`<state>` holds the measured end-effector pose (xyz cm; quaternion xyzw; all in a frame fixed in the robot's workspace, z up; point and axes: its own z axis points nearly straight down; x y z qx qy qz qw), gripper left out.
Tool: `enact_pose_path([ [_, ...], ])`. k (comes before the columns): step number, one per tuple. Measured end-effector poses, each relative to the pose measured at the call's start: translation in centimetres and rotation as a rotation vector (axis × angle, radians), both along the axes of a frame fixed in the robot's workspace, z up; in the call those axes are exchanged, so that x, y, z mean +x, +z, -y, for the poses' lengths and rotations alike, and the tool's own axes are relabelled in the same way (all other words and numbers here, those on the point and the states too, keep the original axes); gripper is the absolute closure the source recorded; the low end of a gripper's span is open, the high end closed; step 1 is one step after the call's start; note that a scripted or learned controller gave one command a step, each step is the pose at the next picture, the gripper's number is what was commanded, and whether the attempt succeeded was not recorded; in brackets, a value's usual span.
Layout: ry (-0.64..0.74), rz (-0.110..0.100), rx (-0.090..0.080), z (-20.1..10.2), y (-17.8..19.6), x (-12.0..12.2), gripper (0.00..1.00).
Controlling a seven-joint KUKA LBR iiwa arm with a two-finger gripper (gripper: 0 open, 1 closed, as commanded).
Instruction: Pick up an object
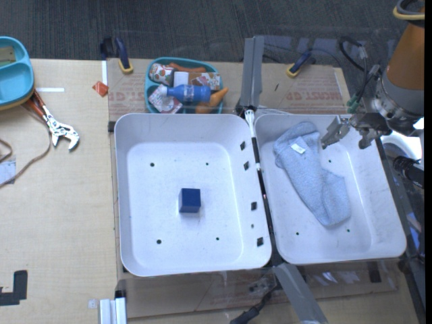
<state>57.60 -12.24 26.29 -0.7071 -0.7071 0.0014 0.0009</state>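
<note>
A light blue folded cloth (312, 174) lies in the right bin (378, 201), running from its upper left toward the middle. A small dark blue cube (190, 200) sits alone near the middle of the left bin (135, 181). My gripper (349, 132) hangs over the upper right part of the right bin, just right of the cloth's top end. Its two fingers are spread apart with nothing between them.
A teal bowl (183, 86) full of small items stands behind the left bin. A wrench (59, 132) and a blue tray (13, 69) lie on the bench at the far left. Clamps and a metal divider (251, 73) sit along the back edge.
</note>
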Motion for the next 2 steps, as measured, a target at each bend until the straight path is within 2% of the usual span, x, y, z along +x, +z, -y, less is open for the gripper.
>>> enact_pose_path([
  [1, -0.164, 0.0, 0.0, 2.9, -5.3, 1.4, 0.0],
  [2, -0.126, 0.001, 0.0, 3.2, -5.9, -0.9, 0.0],
])
